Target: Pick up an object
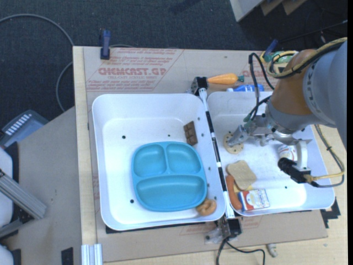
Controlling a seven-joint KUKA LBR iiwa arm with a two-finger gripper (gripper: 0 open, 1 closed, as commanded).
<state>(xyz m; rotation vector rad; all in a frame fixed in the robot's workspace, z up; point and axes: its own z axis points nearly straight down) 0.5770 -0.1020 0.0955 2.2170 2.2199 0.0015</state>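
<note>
**Arm hanging low over the right bin, fingers out of sight**

From where I am standing, the bench (pixel 138 70) with its printed cardboard sheet is taking up most of the scene. The grey arm (pixel 314 87) is reaching in from three o'clock and crowding the upper half of the right bin (pixel 309 200), its bulk covering much of the floor there. The gripper (pixel 245 134) is hanging low beside a small round cracker-like disc (pixel 234 142); I cannot tell how far open it is or whether it is gripping anything.

The left bin (pixel 110 148) is holding a blue divided plate (pixel 168 175) lying flat towards six o'clock, a small brown block (pixel 190 132) leaning at the wall at two o'clock, and a tan pretzel-like piece (pixel 207 206) touching the plate's edge at five o'clock.

In the right bin, a slice of bread (pixel 241 174) is lying flat at roughly eight o'clock, its long axis running from ten to four. Just below it a red-and-white packet (pixel 255 199) and an orange sausage-like piece (pixel 231 191) are lying side by side. An orange carrot (pixel 223 79) is lying outside, at twelve o'clock, pointing left to right.
</note>
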